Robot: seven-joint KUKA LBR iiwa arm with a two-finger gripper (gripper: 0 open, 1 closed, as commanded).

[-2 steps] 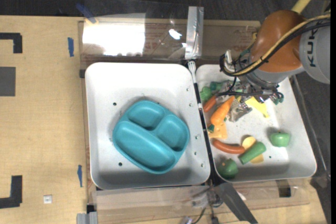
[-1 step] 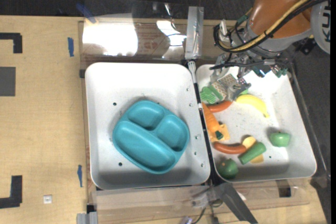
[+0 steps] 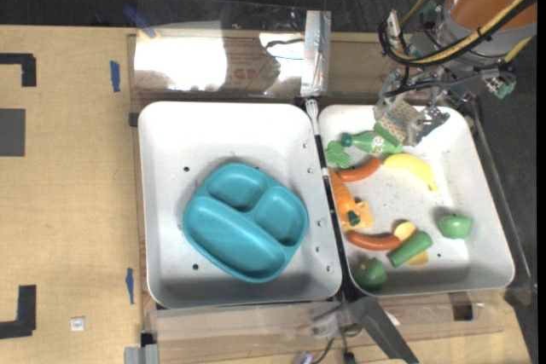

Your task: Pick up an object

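Observation:
The right bin (image 3: 486, 183) holds several toy foods: a yellow banana (image 3: 413, 169), a green vegetable (image 3: 354, 146), a red chili (image 3: 362, 171), an orange carrot (image 3: 344, 200), a red sausage (image 3: 374, 240), a green pepper (image 3: 455, 225) and a green cucumber (image 3: 412, 247). My gripper (image 3: 408, 117) hangs over the bin's far edge, just above the green vegetable and the banana. Cables and the wrist hide its tips, and I see no object lifted clear of the bin.
A teal divided plate (image 3: 246, 220) lies in the left bin (image 3: 162, 141). A clear plastic sheet (image 3: 230, 55) stands behind the bins. A small green piece (image 3: 371, 272) sits by the right bin's near wall. The ridge between the bins runs beside the carrot.

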